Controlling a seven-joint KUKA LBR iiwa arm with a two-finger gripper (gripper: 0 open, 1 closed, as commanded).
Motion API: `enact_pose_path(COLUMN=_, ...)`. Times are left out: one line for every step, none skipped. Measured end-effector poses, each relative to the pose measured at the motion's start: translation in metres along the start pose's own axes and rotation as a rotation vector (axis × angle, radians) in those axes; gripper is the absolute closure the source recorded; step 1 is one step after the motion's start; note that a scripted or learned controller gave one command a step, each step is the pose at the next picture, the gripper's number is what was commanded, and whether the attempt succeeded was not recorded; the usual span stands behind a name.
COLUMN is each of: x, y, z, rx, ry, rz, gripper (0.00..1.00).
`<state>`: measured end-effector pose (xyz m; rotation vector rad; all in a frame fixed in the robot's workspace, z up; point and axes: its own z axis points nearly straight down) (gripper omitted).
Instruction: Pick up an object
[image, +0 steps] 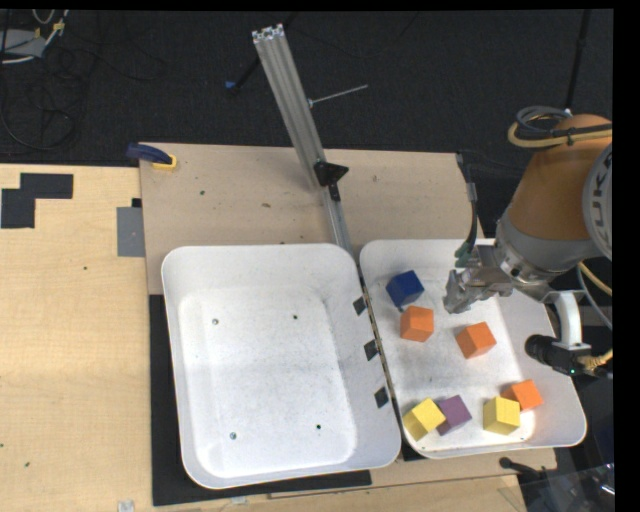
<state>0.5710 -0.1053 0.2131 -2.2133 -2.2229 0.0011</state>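
arm (555, 200) bent low; gripper (462, 297) above right bin (560, 425)

The desk (70, 330) looks like pale, matt wood with a fine grain. Both bins, the left bin (265, 365) and the right bin (560, 425), look like smooth white plastic (faintly speckled). A slanted rail (295, 105) is ribbed, silvery metal. The coloured blocks, such as the blue one (404, 288), appear matt. The arm's orange band (555, 190) has a soft sheen.
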Motion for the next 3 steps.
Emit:
enact_pose_path(x=0.050, y=0.007, z=-0.009, rx=-0.003, ry=-0.001, rz=0.000, gripper=1.00)
enact_pose_path(x=0.099, y=0.002, z=-0.001, rx=0.001, ry=0.000, rz=0.001, gripper=1.00)
enact_pose_path(x=0.147, y=0.008, z=0.003, rx=-0.001, ry=-0.001, rz=0.000, gripper=1.00)
